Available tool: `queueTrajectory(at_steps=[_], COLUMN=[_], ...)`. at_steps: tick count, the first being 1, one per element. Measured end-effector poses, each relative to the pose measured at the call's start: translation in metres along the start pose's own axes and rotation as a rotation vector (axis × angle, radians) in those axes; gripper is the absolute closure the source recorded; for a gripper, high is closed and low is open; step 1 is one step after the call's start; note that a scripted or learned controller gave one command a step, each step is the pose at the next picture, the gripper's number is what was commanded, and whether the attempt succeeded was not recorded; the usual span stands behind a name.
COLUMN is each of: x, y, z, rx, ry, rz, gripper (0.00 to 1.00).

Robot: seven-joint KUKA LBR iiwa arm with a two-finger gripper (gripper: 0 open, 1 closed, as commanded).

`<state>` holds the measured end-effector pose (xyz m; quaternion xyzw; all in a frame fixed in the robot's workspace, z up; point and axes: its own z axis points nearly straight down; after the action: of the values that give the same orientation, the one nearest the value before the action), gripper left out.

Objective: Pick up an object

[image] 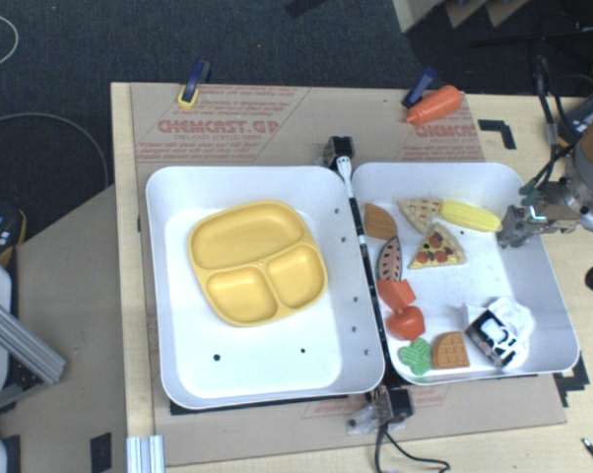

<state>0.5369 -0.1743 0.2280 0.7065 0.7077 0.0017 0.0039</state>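
The right bin (548,294) holds several toy foods: a yellow corn cob (471,216), a pizza slice (439,249), a tan wedge (419,210), a brown cookie (379,222), a watermelon slice (390,259), red pieces (403,308), a green piece (415,355), a waffle (451,350) and a black-and-white wrapped object (495,331). My gripper (518,227) hangs at the bin's right rim, just right of the corn cob, with nothing seen in it.
A yellow three-part plate (257,261) lies in the left bin (178,363). An orange carrot (434,104) rests on the cardboard behind the right bin. Clamps sit between the bins at the front and back.
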Motion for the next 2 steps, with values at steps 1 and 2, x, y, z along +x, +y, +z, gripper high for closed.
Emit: queueTrajectory(at_steps=[1,2], x=[0.045,0.091], y=[-0.002,-0.007], z=[0.007,0.012], rx=[0.01,0.011], ry=[0.006,0.006], rz=[-0.003,-0.003], gripper=[1.0,1.0])
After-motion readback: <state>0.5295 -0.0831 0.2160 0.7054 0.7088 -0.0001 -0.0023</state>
